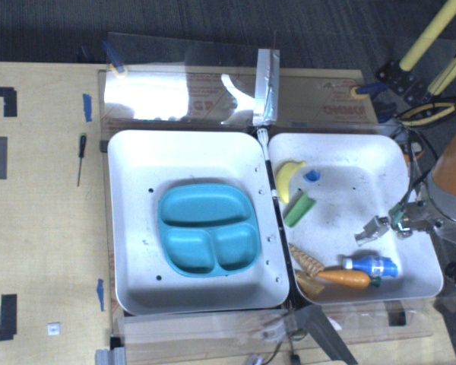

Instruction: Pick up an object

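Note:
My gripper [369, 230] hangs over the right side of the right bin [342, 147], reaching in from the right edge. Nothing shows in its grasp. Just below it, near the bin's front wall, lies a blue and white bottle [372, 265], with an orange carrot [343, 278] right in front of it. A tan waffle-like piece [305, 261] lies to the carrot's left. At the bin's left side sit a yellow banana [287, 178], a green block [299, 209] and a small blue piece [312, 176].
The left bin [129, 204] holds a blue divided plate [207, 228]. A clear panel and a metal post [266, 86] stand behind the bins. Cables and yellow bars [433, 29] crowd the back right corner.

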